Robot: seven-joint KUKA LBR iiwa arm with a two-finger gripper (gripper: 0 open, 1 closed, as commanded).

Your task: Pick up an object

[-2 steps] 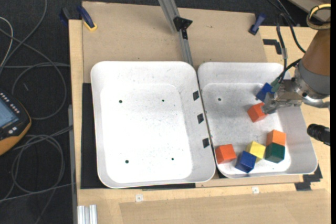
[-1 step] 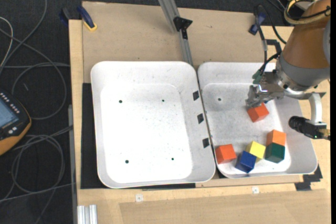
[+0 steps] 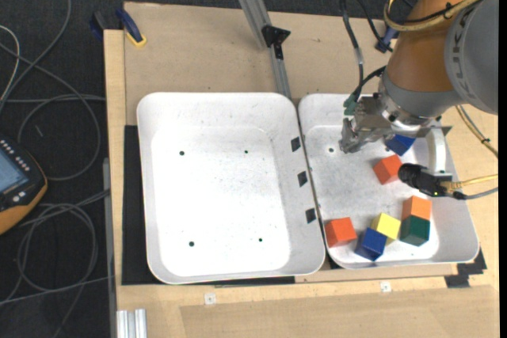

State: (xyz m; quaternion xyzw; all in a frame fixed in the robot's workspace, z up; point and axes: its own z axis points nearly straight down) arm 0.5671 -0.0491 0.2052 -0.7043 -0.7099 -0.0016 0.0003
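1. Look at the right bin [image 3: 329, 111]. The gripper [image 3: 352, 137] hangs over its far half, close to the wall the two bins share.
2. You cannot tell if its fingers are apart or together. They are small and dark here, and nothing can be seen between them.
3. The blocks are all in this bin. An orange block [image 3: 387, 169] lies just beside the gripper, toward the near edge and a little toward the arm's side.
4. A blue block [image 3: 401, 144] peeks out from under the wrist, next to that orange one.
5. More blocks sit along the near edge: an orange one [image 3: 341, 230], a blue one [image 3: 370, 244], a yellow one [image 3: 387, 225], a green one [image 3: 414, 229] and an orange one [image 3: 417, 208] on top of or behind the green.
6. The block by the gripper looks like the easiest pick. You would need to slide toward the near edge and then go down. It sits turned at a slant, so the fingers may need a twist.
7. The left bin [image 3: 214, 103] is far from the gripper.
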